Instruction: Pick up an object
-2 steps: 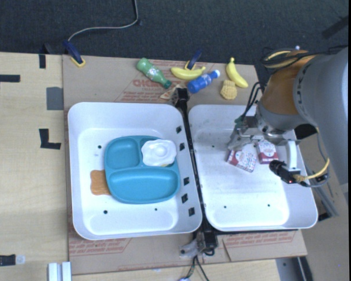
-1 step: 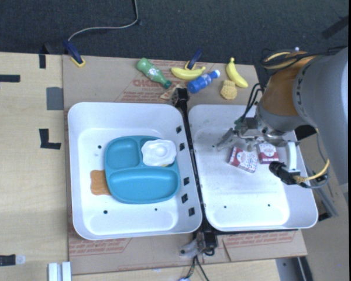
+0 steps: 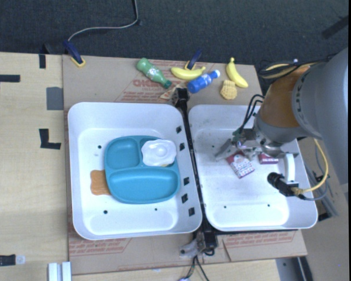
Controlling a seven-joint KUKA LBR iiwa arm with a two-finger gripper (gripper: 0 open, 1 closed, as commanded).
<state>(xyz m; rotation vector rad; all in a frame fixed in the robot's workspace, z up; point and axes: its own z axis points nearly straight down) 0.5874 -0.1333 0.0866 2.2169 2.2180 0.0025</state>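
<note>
While the arm (image 3: 292, 107) reaches in from the right of the frame and bends down over the right bin (image 3: 222, 215), its gripper (image 3: 241, 148) sits low at the centre of that bin, right over a small flat packet (image 3: 242, 166) that lies on the bin floor. That packet looks like the thing to be picked: it is a small card or sachet, pale with pink or red print, lying flat and turned at a slant, its lower end poking out below the gripper. Whether it sits between the tips or merely beneath them cannot be told, and how the pincer stands, wide or narrow, cannot be told either, since the wrist hides it from above. Being thin and flat against the floor, the packet would probably be hard to pinch. At centre left, the left bin (image 3: 82, 174) holds a blue divided plate (image 3: 137, 177) with a white item (image 3: 159, 152) on its upper right corner and an orange piece (image 3: 97, 182) tucked at its left edge. Above the bins, on the cardboard, lie a green bottle (image 3: 153, 72), two bananas (image 3: 187, 72), and a blue bottle (image 3: 202, 81), well apart from the gripper.
</note>
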